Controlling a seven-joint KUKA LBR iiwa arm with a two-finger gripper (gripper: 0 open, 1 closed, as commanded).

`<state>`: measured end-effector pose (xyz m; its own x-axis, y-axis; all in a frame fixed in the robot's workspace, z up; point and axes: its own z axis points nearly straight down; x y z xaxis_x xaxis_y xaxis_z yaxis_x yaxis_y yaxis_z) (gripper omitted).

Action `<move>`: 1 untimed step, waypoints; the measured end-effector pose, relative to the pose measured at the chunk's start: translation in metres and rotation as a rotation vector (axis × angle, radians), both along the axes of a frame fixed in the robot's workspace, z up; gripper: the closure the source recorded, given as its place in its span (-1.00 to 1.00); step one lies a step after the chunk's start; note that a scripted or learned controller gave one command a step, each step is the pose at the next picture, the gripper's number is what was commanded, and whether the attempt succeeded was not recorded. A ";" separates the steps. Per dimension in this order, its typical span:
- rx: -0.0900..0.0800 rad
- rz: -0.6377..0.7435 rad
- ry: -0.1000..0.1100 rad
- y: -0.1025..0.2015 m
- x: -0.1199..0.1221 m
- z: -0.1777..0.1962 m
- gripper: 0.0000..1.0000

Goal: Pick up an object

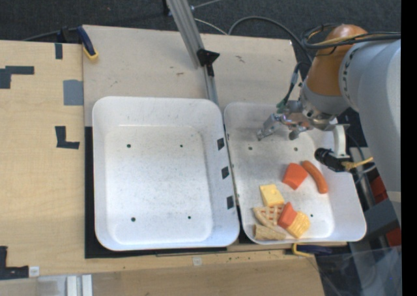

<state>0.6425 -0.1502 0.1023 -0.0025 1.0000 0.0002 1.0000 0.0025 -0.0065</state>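
My gripper (279, 132) hangs over the far part of the right bin (251, 164), its two fingers spread open with nothing between them. Below it toward the front lie an orange-red block (294, 175) and an orange sausage-shaped piece (315, 177), side by side. Nearer the front edge a cluster is packed together: a yellow block (272, 195), a waffle-like piece (265, 215), a red piece (287, 215), a yellow ridged piece (300, 224) and a tan cracker (268, 233). The gripper touches none of them.
The left bin (156, 109) stands beside the right one, their rims meeting in the middle. A slanted metal post (186, 17) rises behind the bins. The arm's grey body and orange band (332, 60) fill the upper right.
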 end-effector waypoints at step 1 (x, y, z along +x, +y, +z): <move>-0.001 0.000 -0.003 0.001 -0.001 -0.015 -1.00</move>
